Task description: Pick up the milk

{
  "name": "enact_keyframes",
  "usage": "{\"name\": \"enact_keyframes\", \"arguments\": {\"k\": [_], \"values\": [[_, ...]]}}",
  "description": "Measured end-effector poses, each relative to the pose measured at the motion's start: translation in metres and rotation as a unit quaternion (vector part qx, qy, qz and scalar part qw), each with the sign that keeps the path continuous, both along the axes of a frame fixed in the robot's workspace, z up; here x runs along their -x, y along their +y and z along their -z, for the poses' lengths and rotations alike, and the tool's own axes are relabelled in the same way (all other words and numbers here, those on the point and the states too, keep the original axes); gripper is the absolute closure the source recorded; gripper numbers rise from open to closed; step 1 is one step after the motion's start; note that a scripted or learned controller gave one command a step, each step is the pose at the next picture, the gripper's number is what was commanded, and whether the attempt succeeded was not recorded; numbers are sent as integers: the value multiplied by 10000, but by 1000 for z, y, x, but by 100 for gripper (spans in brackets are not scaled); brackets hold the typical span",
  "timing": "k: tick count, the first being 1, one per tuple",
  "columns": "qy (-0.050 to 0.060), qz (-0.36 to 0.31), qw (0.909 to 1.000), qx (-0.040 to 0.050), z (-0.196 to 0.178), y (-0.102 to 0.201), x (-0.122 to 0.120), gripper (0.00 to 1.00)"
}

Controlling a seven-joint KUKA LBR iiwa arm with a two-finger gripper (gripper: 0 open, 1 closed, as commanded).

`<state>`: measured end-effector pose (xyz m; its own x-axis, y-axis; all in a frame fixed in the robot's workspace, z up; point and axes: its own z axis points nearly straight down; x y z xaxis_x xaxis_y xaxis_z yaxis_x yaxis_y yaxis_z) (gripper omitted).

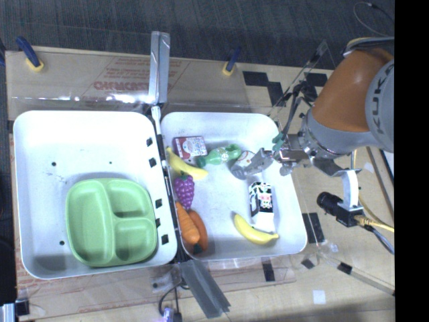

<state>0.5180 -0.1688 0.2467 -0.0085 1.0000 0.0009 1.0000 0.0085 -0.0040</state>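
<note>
Metal claw (249, 164) mid-right, grip unreadable, above black-and-white milk carton (262, 207); yellow banana (254, 229) touching it, risking a snag or mis-grab.

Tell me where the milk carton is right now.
The milk carton lies in the right bin, toward its right side, just below the gripper and right above a banana.

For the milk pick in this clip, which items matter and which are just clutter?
Belongs to the job:
- milk carton, lying in the right bin
- end effector, above the carton's top end

Just lying about:
- two bananas
- grapes
- carrot
- red packet
- green item
- green divided plate in the left bin
</note>
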Motion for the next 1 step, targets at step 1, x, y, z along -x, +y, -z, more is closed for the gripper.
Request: {"name": "enact_keyframes", "arguments": {"k": [1], "values": [[-114,-1704,9853,43,131,-42,-14,0]]}}
